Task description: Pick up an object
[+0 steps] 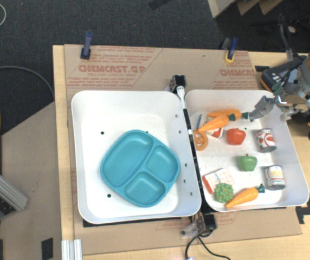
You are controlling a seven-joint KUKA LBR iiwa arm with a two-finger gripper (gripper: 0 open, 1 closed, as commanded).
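Setting: dark carpet lay around a worktop (144, 64) faced with printed cardboard, carrying two white bins side by side.
Left bin (90, 112): held a teal divided plate (140, 168).
Right bin (296, 172): toy food and small cans lay scattered.
Hand (262, 108): hung over the right bin's 1 o'clock corner; whether it was open or closed, I could not tell.
Nearest object: tomato (236, 136), at 7 o'clock from the hand, near the bin's centre.
Handling: likely light, hard plastic, smooth and round, apt to slip.
Hold: across its widest middle.
Alternative: the carrot (243, 196) at 6 o'clock offered a narrower body.
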